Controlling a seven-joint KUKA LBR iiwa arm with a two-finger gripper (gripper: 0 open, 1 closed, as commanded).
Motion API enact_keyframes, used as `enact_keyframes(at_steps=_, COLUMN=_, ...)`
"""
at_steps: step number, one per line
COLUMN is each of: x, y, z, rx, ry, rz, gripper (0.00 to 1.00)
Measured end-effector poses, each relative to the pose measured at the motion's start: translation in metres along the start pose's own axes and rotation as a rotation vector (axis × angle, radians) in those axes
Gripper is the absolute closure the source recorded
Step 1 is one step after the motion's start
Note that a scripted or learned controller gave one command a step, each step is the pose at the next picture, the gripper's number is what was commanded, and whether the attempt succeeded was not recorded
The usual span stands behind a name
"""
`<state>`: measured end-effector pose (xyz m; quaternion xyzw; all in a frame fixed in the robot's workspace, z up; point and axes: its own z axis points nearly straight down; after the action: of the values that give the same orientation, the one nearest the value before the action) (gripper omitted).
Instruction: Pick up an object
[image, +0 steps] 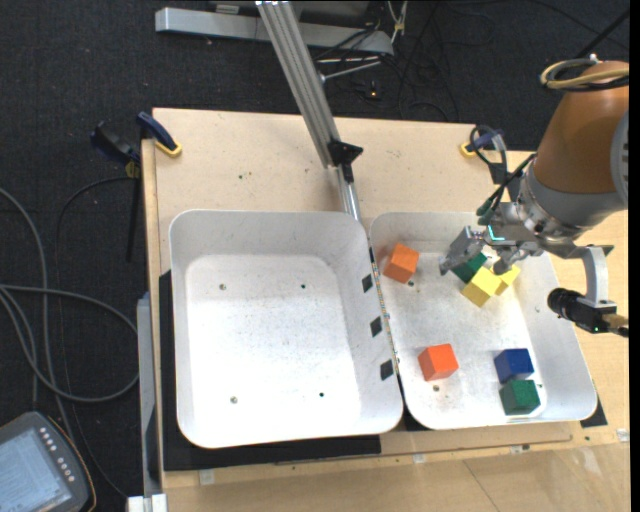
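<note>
My gripper (466, 254) hangs over the upper part of the right bin (560, 350). A dark green block (467, 270) sits right at its tip, and I cannot see whether it is gripped. A yellow block (487, 285) lies just below and to the right of it, touching or nearly touching the green one. An orange block (402, 263) lies to the gripper's left, near the bin's inner wall. Lower in the same bin are a red-orange block (437, 361), a blue block (513, 363) and a green block (520, 397).
The left bin (190, 300) stands beside the right one, and their rims meet at the middle. A slanted metal pole (305, 85) runs down from the top to that joint. Clamps (160, 138) hold the bench's far corners.
</note>
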<state>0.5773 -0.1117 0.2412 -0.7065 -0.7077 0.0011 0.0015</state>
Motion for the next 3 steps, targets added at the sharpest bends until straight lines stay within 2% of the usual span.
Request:
enact_keyframes(at_steps=1, x=0.000, y=0.001, z=-0.002, rx=-0.003, ry=-0.001, rz=0.002, gripper=0.00)
enact_keyframes(at_steps=3, x=0.007, y=0.003, z=0.125, rx=0.003, ry=0.000, rz=0.002, gripper=0.00)
